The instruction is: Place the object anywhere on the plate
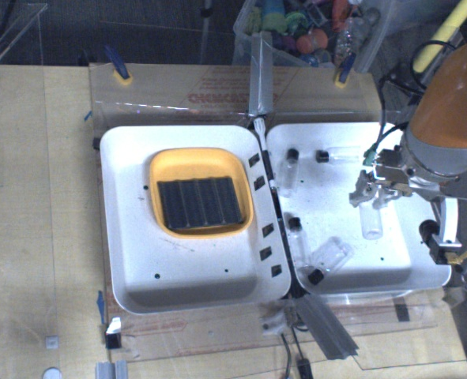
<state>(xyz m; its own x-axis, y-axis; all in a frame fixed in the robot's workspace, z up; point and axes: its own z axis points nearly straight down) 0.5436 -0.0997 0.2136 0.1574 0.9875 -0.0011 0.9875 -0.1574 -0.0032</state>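
A yellow plate (195, 161) lies in the left bin (130, 212), and a dark ridged block (200, 203) rests on it. Several clear vials with black caps lie in the right bin (399, 251). One clear vial (371, 224) sits directly below my gripper (369, 197), which hangs over the right side of that bin. From this slant I cannot tell whether the vial is held or just lying under the gripper.
Other vials lie near the divider (291, 169), at the bin's back (340, 155), at mid-left (295, 237) and at the front (329, 256). A clear tub of colourful toys (312, 10) stands behind the bins. Black clips line the divider (263, 204).
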